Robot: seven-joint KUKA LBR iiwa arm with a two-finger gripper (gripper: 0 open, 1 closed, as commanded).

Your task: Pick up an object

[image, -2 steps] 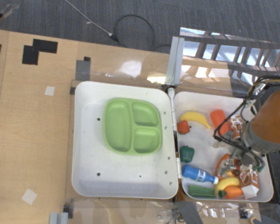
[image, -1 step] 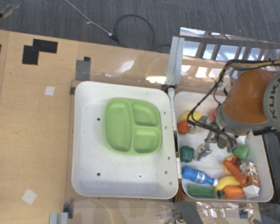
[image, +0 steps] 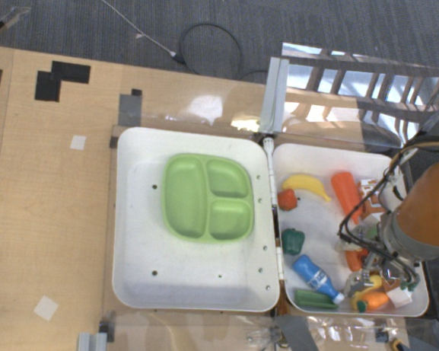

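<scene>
The right bin (image: 320, 161) holds several small toys: a yellow banana (image: 306, 185), an orange cylinder (image: 346, 191), a small orange piece (image: 287, 200), a dark green pepper (image: 293, 240), a blue bottle (image: 312, 274) and a green piece (image: 315, 299). My gripper (image: 368, 281) is low in the bin's near right corner, among an orange carrot-like toy (image: 375, 301), a yellow piece (image: 373, 283) and a red-orange piece (image: 354, 259). The arm's orange band (image: 434, 205) and cables hide part of that corner.
The left bin (image: 135, 263) holds a green divided plate (image: 207, 197). A metal divider (image: 272, 214) runs between the bins. A metal rack (image: 365, 84) stands behind the right bin. Wooden bench top lies to the left.
</scene>
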